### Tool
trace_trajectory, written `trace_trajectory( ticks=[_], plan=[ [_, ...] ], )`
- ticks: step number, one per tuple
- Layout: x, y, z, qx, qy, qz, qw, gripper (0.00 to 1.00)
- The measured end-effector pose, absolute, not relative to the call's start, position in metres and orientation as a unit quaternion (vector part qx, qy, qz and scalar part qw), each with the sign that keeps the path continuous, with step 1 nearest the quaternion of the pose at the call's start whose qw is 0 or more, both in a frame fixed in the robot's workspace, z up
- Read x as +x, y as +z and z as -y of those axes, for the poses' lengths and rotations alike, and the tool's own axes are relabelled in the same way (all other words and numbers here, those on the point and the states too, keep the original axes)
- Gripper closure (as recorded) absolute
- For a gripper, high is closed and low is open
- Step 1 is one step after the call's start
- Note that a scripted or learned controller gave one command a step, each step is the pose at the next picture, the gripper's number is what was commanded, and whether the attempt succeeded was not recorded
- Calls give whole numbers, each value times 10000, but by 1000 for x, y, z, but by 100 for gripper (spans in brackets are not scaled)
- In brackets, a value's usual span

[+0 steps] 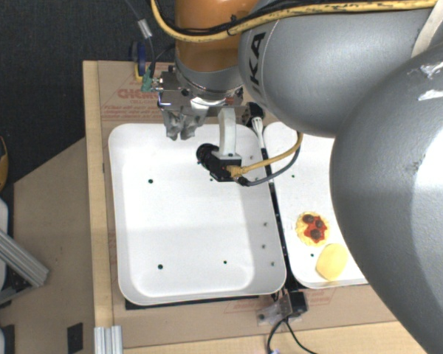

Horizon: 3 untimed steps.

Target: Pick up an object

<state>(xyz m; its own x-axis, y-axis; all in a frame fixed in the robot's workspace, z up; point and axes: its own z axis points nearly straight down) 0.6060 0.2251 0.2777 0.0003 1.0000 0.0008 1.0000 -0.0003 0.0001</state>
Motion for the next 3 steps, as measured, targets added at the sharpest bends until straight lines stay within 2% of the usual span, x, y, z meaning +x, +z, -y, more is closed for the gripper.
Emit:
trace_trajectory(
  ticks=[1,2,3],
  plan=[
    [620,323,-225,-7065,-29,7077,-16,100],
    [661,229,-224,-7076,35,7066,13,100],
    [667,437,-225,-7063,-97,7078,-54,100]
  ],
)
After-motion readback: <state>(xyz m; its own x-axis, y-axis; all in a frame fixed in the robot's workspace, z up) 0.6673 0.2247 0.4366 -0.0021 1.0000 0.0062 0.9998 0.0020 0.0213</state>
